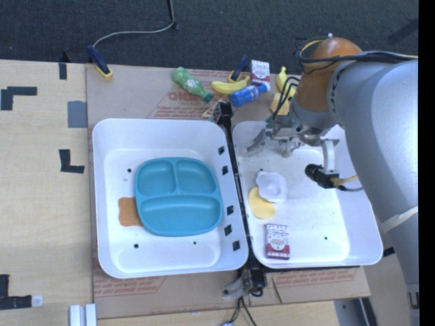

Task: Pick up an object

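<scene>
Tool hangs with fingers spread wide, gripping nothing, at the right bin's far edge, above the white cup.

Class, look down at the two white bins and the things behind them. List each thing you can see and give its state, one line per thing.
Blue divided plate: flat in the left bin, right way up.
Orange flat piece: lying flat, partly under the plate.
White cup: in the right bin, resting on a yellow piece.
Red carton: lying flat.
Green bottle: on its side behind the bins.
Banana: lying behind the bins.
Gripper: over the right bin, holding nothing visible.
</scene>
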Controlling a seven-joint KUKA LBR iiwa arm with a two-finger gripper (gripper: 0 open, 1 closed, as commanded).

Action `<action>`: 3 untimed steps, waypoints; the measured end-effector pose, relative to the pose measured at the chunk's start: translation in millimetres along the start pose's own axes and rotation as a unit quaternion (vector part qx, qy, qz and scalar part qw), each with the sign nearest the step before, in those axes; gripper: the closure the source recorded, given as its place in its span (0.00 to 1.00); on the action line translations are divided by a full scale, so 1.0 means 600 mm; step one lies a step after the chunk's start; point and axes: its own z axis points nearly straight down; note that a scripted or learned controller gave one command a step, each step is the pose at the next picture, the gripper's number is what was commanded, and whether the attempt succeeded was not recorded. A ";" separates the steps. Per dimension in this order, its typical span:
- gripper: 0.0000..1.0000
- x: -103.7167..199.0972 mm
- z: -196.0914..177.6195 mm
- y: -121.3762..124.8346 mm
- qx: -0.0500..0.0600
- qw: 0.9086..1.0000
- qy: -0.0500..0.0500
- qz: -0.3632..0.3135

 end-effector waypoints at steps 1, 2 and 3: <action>0.00 0.017 -0.001 -0.037 0.001 1.000 -0.001 0.001; 1.00 0.017 -0.018 -0.037 0.000 1.000 -0.001 0.001; 0.00 0.017 -0.018 -0.037 0.000 1.000 -0.001 0.001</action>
